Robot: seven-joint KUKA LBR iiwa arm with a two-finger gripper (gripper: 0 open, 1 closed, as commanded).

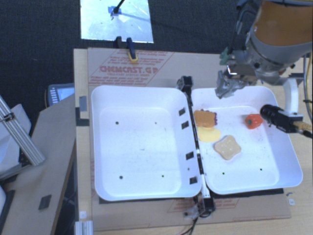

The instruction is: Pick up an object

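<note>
Right, the brown board (132, 65) with red lettering covers the bench top, and both bins sit on it side by side. The left bin (98, 131) is a broad white tray with a few dark dots on its floor. The right bin (266, 168) butts against it, with a row of black clips (188, 126) down the seam between them.

The arm (281, 18) comes in from the upper right, its orange band above a grey wrist. The gripper (226, 89) hangs over the far rim of the right bin, near its back-left corner. Whether it is spread or closed I cannot tell from this angle.

On to the pieces, all lying on the right bin's floor:
- The tan toast-shaped piece (227, 147) lies nearest the camera, towards the middle.
- The flat yellow slice (209, 134) lies just beside it, closer to the seam.
- The orange block with a purple edge (205, 118) touches the slice's far side, just below the gripper but apart from it.
- The small red piece with a green tip (253, 121) sits well to the right, on its own.
</note>
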